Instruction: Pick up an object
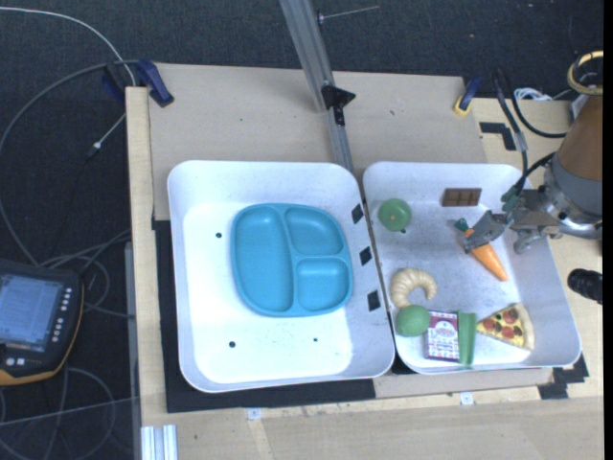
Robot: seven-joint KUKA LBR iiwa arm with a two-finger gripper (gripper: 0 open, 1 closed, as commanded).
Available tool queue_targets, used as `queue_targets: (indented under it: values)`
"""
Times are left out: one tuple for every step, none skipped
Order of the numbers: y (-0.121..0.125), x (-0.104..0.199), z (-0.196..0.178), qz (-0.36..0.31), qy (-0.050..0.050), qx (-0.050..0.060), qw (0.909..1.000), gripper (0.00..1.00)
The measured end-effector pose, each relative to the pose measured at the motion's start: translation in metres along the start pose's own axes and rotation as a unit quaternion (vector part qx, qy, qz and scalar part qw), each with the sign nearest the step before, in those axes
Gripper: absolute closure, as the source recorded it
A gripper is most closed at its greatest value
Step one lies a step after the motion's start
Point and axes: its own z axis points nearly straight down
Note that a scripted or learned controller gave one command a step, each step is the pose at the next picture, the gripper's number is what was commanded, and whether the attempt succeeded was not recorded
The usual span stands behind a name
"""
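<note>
Carrot (491, 260) lies in right bin (551, 348), near right wall, under gripper (487, 232). Fingers seen spread over carrot's top end, nothing held yet. Risk: carrot is smooth & slanted, could be squeezed out sideways if gripped off-centre.

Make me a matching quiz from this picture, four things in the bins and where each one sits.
Things:
1. Blue tray
2. Chocolate bar
3. Pizza slice
4. Croissant

Places:
A. Right bin, far edge
B. Right bin, near right corner
C. Left bin, middle
D. Right bin, left side, above the lower green ball

Pairs: 1-C, 2-A, 3-B, 4-D
</note>
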Motion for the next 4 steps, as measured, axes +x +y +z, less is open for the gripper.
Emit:
queue_targets:
  values:
    - [0.005,-0.001,0.062,0.0,0.0,0.001,1.0,0.0]
    - [0.004,0.0,0.11,0.0,0.0,0.001,1.0,0.0]
    - [0.006,0.0,0.096,0.0,0.0,-0.004,1.0,1.0]
    - [0.01,0.01,0.046,-0.001,-0.002,-0.006,1.0,1.0]
